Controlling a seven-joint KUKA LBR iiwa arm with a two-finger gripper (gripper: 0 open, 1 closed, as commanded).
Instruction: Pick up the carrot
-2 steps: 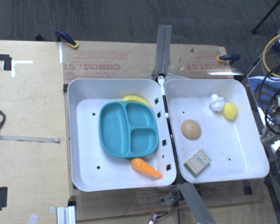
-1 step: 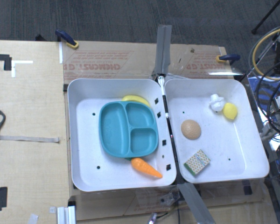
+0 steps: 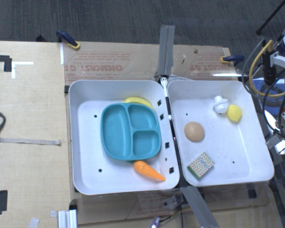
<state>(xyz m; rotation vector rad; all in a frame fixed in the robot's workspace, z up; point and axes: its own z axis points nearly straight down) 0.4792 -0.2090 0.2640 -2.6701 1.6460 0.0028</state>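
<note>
Two white bins sit side by side on my bench, the carrot (image 3: 149,171) lying in the left bin (image 3: 80,141) just beside, perhaps touching, the teal divided plate (image 3: 131,131), which could block a finger or get nudged; my hand's state I cannot tell.

You see an orange carrot (image 3: 149,171) near the front edge of the white left bin (image 3: 85,175), beside a teal divided plate (image 3: 131,131) with a yellow thing (image 3: 138,101) behind it. The white right bin (image 3: 237,175) carries a tan egg (image 3: 194,131), a yellow lemon (image 3: 234,113), a white lump (image 3: 220,104) and a green-speckled packet (image 3: 200,165).
</note>
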